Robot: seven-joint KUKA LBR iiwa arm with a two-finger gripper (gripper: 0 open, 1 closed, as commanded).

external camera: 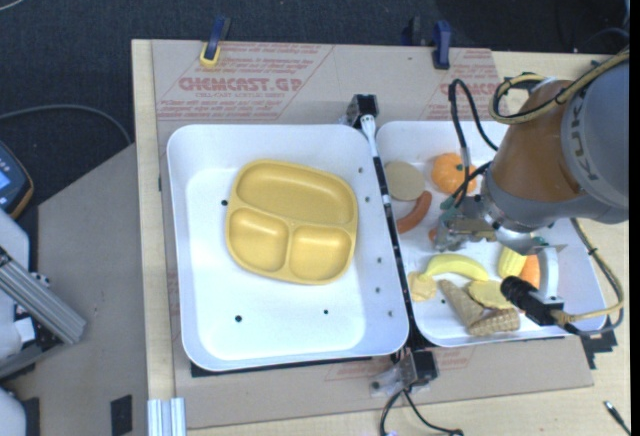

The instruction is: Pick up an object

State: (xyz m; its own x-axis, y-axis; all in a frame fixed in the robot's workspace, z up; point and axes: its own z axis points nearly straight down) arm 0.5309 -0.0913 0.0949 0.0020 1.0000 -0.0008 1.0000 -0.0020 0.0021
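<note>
Nearest the camera, at the front of the right bin (590, 309), lay a waffle cone (478, 312), with a banana (452, 268) just behind it and a pale yellow piece (422, 286) at the banana's left end. Further back lay a sausage (413, 212), a beige disc (404, 180) and an orange (450, 173). The left bin (200, 254) held a yellow divided plate (291, 221) — no loose items around it.

The claw (458, 230) hung low over the middle of the right bin, between the sausage and the banana, with the grey and orange arm (545, 164) covering most of the bin's right half. How far the claw stood open could not be told from this view, and nothing was visibly held in it. A yellow and orange item (520, 266) showed partly beneath the arm; its identity was unclear.

Assessment: the step in hand appeared to be the descent on a target, most likely the banana or the sausage, both near the claw. To do it well, the claw should centre on one item alone and close across its narrow width, not its length. The items lay crowded — a descent between two could push both aside. The lift should be straight up, clear of the bin wall.
</note>
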